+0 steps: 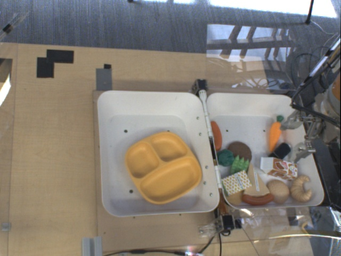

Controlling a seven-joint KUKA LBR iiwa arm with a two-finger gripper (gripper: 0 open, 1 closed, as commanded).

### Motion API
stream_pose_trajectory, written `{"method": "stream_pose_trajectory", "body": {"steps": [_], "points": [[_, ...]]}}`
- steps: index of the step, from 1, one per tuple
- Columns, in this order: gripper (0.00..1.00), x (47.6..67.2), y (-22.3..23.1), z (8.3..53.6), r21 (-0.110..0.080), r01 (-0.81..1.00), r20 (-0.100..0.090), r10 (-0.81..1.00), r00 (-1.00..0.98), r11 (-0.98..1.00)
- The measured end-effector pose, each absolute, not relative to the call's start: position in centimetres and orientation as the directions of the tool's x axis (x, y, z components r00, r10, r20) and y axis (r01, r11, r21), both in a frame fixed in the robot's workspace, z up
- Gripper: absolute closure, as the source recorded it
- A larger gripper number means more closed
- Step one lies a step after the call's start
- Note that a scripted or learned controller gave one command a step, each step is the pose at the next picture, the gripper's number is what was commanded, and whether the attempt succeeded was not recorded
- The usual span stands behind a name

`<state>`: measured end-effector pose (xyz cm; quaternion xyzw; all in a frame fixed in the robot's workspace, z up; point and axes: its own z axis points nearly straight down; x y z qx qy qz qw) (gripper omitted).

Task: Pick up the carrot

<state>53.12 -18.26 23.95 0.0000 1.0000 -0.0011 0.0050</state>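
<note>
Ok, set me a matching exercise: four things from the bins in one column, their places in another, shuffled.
1. orange carrot with green top
2. yellow divided plastic plate
3. tan croissant
4. red sausage

a. left bin
b. right bin, near right corner
c. right bin, against left wall
d. right bin, right side toward the back

Pairs: 1-d, 2-a, 3-b, 4-c

Below me the pale wooden table (53,159) carries two shallow white bins touching side by side: the left bin (114,143) and the right bin (240,108). Black square markers (53,61) lie near its far left corner.
</note>
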Motion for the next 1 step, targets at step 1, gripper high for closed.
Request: {"method": "stream_pose_trajectory", "body": {"steps": [1], "points": [[0.0, 55.54, -20.44, 11.71, -0.014, -0.1, -0.035, -0.101, -0.994, 0.995]]}}
